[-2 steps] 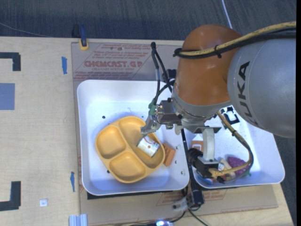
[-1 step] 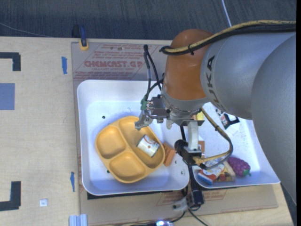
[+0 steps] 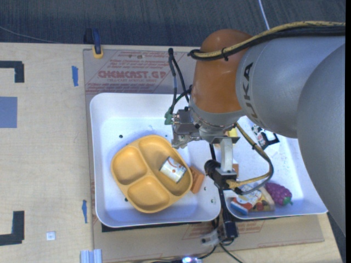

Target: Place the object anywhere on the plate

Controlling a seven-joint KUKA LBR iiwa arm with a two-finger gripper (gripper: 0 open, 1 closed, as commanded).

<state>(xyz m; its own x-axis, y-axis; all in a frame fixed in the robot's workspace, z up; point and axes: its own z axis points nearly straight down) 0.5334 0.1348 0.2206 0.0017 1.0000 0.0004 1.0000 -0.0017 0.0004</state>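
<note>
- A tan table [image 3: 44,147] carries a brown board with red lettering [image 3: 131,73], and two shallow white plastic bins stand side by side on that board.
- The left white bin [image 3: 123,119] holds a yellow plastic plate with three compartments [image 3: 131,166], which sits in the lower middle of the bin floor.
- A small white cylinder with an orange-brown label [image 3: 173,169] lies on its side in the plate's right-hand compartment, so the task's thing is on the plate.
- A small orange piece [image 3: 196,179] lies on the bin floor just beside the plate's right rim, between the plate and the bin's right wall.
- The grey arm with the orange band [image 3: 219,75] reaches in from the right and hangs over the seam between the two bins.
- The end effector [image 3: 178,140] is over the plate's upper right rim, near the white cylinder and apart from it.
- Whether the end effector is open or closed cannot be told from this slant, and nothing is seen gripped in it.
- The right white bin [image 3: 300,171] is partly hidden by the arm.
- A purple toy bunch of grapes [image 3: 279,193] lies near its lower right corner.
- A colourful red, white and blue packet [image 3: 249,203] lies just left of the grapes, against the bin's lower wall.
</note>
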